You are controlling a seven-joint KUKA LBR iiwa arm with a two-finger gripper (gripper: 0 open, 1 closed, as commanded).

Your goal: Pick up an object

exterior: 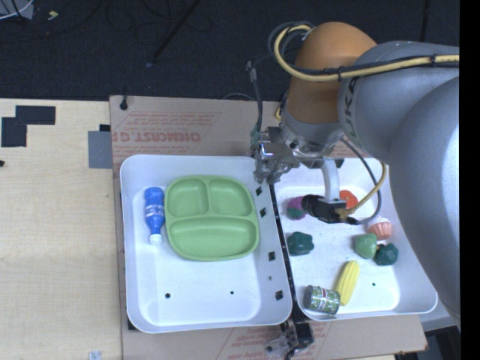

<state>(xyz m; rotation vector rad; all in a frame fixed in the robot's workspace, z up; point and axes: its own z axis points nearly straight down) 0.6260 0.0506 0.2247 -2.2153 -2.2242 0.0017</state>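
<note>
Nearest me, the tin can lay at the right bin's front rim, with the corn just beside it. The left bin had bare floor there. Farther back, the green plate and blue bottle sat side by side. The gripper hung over the far end of the bins' shared wall, and I couldn't tell whether it was apart or together.

My bench: pale wood, dark patches at far left. Brown cardboard sheet, red print, lies flat on it. Left bin and right bin sit side by side on the cardboard.
</note>
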